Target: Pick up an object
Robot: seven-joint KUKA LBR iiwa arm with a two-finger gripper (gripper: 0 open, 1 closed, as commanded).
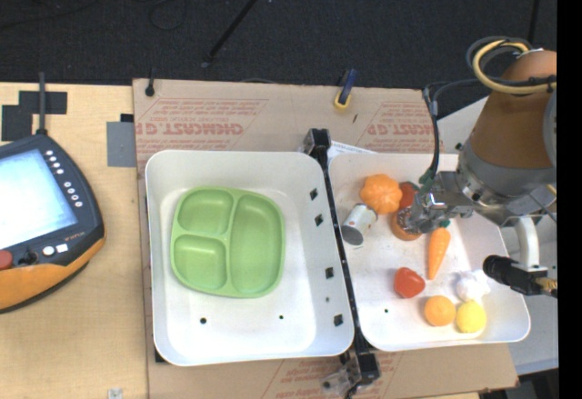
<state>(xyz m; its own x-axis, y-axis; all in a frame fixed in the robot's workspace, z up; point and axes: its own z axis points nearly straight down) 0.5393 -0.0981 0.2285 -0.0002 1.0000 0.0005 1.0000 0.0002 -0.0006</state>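
A green divided plate (227, 241) lies in the left bin (164, 315); a teach pendant (36, 215) sits left

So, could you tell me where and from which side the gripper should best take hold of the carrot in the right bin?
Probably mid-body, from above. The carrot lies flat and nearly upright in the camera view, thick end up by the gripper, tip toward the red toy. Closing the fingers across its narrow width, left to right, looks best; both long sides seem clear.

The 2 bins (182, 334) look like smooth, slightly glossy white plastic. The green divided plate (227, 241) is matt plastic. Printed brown cardboard (227, 120) lies under them on the pale wood-look surface (73, 343).
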